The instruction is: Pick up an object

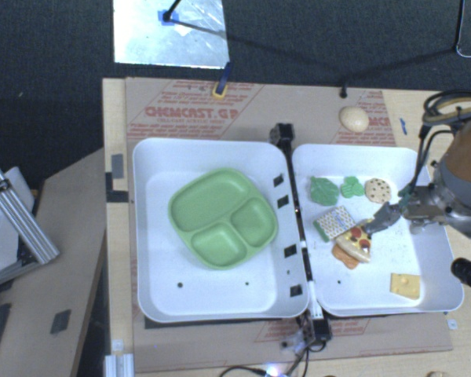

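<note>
Your gripper (374,222) reaches in from the right and sits low over the right-hand shallow white bin (436,277), its dark tip right at the upper edge of the toy pizza slice with red and yellow toppings (353,247). Whether that tip touches the slice or pinches anything, you cannot tell from this slanted view; nothing is clearly seen clamped in it.

You see the pizza slice lying near the middle of the right bin, just below and right of a small checkered green-and-white block (333,222), which it touches or nearly touches. Two green leafy toy pieces (324,190) lie side by side near the bin's far edge, with a round speckled cookie (377,189) beside them to the right. A yellow cheese-like square (406,286) rests near the bin's near right corner, well apart from the rest.

You find a pale green divided plastic tray (223,217) lying flat in the left-hand white bin (157,281). A cream egg-shaped object (354,118) rests on the cardboard beyond the bins.
</note>
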`<state>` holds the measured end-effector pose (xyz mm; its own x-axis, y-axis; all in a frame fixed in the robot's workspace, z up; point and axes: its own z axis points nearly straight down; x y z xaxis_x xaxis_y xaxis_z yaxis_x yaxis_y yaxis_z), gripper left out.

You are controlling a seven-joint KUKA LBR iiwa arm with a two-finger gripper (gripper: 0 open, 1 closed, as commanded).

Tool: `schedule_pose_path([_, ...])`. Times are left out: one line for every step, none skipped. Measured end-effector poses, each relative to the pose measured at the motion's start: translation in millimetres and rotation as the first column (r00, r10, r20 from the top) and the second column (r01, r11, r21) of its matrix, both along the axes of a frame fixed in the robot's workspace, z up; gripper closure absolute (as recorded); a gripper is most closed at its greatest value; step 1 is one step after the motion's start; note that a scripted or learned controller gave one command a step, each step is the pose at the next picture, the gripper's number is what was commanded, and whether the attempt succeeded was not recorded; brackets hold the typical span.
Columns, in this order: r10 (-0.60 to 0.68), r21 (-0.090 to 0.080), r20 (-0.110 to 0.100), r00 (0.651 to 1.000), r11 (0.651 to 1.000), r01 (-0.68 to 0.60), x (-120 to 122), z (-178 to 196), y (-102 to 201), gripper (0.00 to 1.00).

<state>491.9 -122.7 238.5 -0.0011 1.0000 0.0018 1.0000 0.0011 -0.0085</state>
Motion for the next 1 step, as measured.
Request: schedule_pose_path([0.003, -0.002, 0.01, 1.0, 1.0, -0.003, 2.2, 4.6, 0.1, 0.0])
